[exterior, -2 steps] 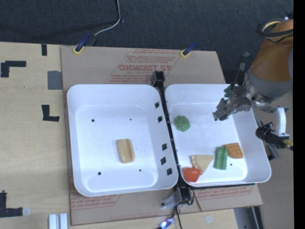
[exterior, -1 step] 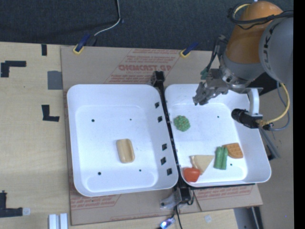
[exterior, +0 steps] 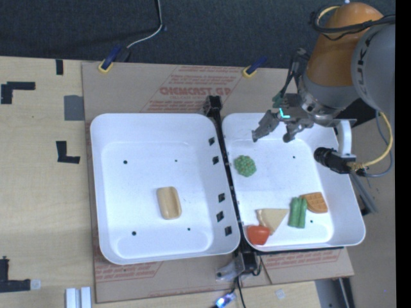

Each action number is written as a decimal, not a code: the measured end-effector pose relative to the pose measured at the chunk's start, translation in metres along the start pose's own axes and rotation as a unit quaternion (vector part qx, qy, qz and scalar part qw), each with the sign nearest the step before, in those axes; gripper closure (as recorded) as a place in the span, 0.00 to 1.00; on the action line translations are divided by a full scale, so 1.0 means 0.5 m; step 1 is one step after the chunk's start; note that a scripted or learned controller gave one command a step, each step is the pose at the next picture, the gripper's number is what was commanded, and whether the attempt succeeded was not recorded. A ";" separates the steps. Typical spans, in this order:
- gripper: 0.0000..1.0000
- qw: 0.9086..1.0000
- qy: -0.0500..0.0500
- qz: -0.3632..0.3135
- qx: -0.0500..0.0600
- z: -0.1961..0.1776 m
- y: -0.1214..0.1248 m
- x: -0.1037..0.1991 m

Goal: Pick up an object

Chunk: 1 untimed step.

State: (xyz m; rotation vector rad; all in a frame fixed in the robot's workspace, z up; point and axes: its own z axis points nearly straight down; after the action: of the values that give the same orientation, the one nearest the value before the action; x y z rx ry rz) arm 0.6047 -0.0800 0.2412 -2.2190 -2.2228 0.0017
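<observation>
1. The arm (exterior: 350,50) enters from the right of the camera view, its orange band above the wrist, and sits over the far part of the right bin (exterior: 340,236).
2. The gripper (exterior: 277,132) hangs above the far end of the right bin. Its two dark fingers (exterior: 262,131) are spread well apart, and there is nothing between them.
3. Candidate objects in the right bin:
   - A green broccoli-like piece (exterior: 244,165) lies near the bin's left wall, nearer the camera than the gripper and apart from it.
   - A red piece (exterior: 258,235) rests in the near left corner.
   - A pale yellow wedge (exterior: 272,217) touches the red piece on its far right side.
   - A green, upright-looking ribbed piece (exterior: 297,212) stands just right of the wedge.
   - An orange biscuit-like piece (exterior: 315,202) touches the green ribbed piece on its right.
4. The left bin (exterior: 106,191) holds one tan bread-roll shape (exterior: 169,202), lying near its middle.
5. Both bins sit side by side on a cardboard sheet (exterior: 186,88), joined along a black divider (exterior: 221,172).
6. A black cable (exterior: 156,11) crosses the dark background behind the bench.
</observation>
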 end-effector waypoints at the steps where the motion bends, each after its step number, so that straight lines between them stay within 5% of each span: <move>1: 1.00 1.000 0.000 -0.001 0.000 -0.020 0.001 0.001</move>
State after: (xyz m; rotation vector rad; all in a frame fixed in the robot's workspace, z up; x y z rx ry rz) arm 0.6050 -0.0793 0.2511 -2.2171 -2.2247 0.0020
